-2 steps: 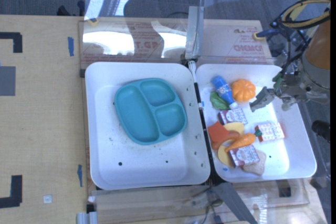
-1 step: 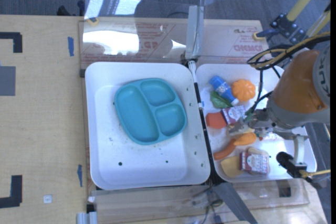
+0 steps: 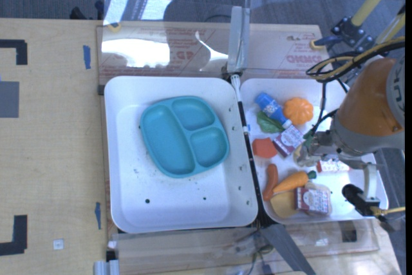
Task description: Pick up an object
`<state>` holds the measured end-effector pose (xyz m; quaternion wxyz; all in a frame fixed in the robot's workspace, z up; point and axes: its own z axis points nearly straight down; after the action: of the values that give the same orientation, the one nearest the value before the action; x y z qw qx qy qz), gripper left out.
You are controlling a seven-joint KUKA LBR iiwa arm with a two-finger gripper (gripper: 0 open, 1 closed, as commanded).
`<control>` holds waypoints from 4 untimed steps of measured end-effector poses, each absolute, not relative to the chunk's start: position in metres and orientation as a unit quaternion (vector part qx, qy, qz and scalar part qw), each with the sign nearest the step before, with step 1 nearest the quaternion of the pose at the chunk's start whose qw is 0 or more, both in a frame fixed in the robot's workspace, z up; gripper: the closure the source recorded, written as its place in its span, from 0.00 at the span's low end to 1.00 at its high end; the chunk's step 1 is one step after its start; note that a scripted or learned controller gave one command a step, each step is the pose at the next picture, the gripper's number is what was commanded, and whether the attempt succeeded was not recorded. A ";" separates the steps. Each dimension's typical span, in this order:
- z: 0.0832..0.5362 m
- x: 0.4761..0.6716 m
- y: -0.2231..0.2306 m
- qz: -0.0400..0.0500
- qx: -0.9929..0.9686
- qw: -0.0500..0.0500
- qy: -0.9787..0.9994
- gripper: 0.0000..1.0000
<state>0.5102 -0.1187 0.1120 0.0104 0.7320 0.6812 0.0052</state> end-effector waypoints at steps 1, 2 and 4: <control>0.111 0.510 -0.119 0.005 0.732 0.010 0.681 0.00; 0.088 0.503 -0.104 0.001 0.696 0.003 0.718 0.00; 0.099 0.504 -0.104 0.003 0.696 0.004 0.718 0.00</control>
<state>0.5041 -0.1042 0.0985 0.0045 0.6961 0.7179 0.0027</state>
